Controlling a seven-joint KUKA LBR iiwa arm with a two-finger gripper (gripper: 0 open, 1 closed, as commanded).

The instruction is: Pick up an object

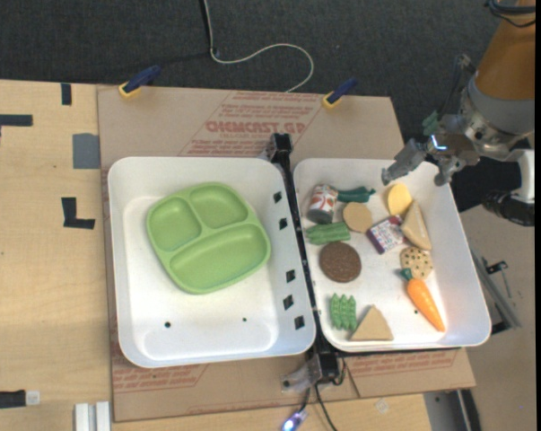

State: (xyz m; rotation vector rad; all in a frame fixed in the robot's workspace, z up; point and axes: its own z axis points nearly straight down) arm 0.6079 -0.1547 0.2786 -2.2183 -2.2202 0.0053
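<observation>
Hovering over the top right corner of the right bin, the jaws look spread apart with nothing between them, one dark finger slanting out toward the bin's middle and the other toward the yellow piece just below. That yellow piece and the tan wedge touching it are the nearest candidates; I judge a clean pick calls for coming straight down on one item alone, since the purple packet, the cookie and the carrot crowd close beside. The brown disc lies flat and would be hard to pinch. The left bin carries a green divided plate. The arm is cut off at the frame's edge, and the fingertips are small and dark, so their exact gap is hard to read.
</observation>
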